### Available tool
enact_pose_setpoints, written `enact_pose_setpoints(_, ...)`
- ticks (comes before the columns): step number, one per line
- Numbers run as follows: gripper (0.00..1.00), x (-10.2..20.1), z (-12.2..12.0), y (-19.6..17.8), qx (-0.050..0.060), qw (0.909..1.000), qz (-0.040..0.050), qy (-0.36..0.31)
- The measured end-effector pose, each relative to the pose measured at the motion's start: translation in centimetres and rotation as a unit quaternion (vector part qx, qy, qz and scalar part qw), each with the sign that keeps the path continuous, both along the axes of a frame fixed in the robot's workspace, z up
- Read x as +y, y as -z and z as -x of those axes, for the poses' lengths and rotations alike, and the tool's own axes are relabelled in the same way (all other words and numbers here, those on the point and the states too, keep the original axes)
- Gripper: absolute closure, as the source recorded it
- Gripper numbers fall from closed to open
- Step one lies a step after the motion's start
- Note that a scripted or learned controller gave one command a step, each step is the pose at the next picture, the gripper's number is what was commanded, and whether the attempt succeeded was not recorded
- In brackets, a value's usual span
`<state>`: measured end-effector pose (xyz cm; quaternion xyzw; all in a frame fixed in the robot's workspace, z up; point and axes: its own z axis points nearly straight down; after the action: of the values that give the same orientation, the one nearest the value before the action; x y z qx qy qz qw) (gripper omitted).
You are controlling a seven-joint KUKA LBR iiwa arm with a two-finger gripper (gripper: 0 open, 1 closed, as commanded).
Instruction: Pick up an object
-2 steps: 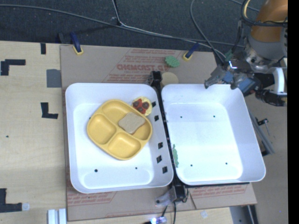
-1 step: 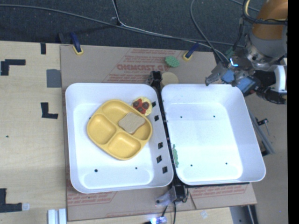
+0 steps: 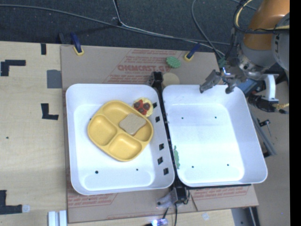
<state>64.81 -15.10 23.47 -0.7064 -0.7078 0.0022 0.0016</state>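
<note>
A yellow sectioned plate (image 3: 106, 131) lies in the left bin (image 3: 80, 173). A tan, bread-like slice (image 3: 132, 123) rests on the plate's upper right section. A small red and dark berry-like object (image 3: 143, 106) sits at the plate's upper right rim. My gripper (image 3: 217, 84) hovers over the far right corner of the right bin (image 3: 249, 140), well away from the plate. Its two dark fingers (image 3: 207, 85) stand spread apart with nothing between them. A small green thing (image 3: 176, 155) lies at the right bin's left wall.
A green scrap (image 3: 173, 61) and a pale disc (image 3: 171, 78) lie on the cardboard behind the bins. Black clips (image 3: 160, 147) run along the seam between the bins. Cables (image 3: 141, 29) cross the dark area at the back. Yellow-tipped clamps (image 3: 77, 48) hold the cardboard's far edge.
</note>
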Motion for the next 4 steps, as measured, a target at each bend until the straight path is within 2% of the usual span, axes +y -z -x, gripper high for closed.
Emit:
enact_pose_setpoints(1,0.0,0.0,-0.6,4.6,-0.001,1.0,0.0001,0.0)
enact_pose_setpoints(2,0.0,0.3,0.5,10.2,0.001,1.0,-0.0002,0.0)
enact_pose_setpoints(3,1.0,0.4,0.3,8.8,-0.002,1.0,0.0002,-0.001)
enact_pose_setpoints(4,1.0,-0.3,0.5,4.2,-0.004,1.0,0.0001,0.0)
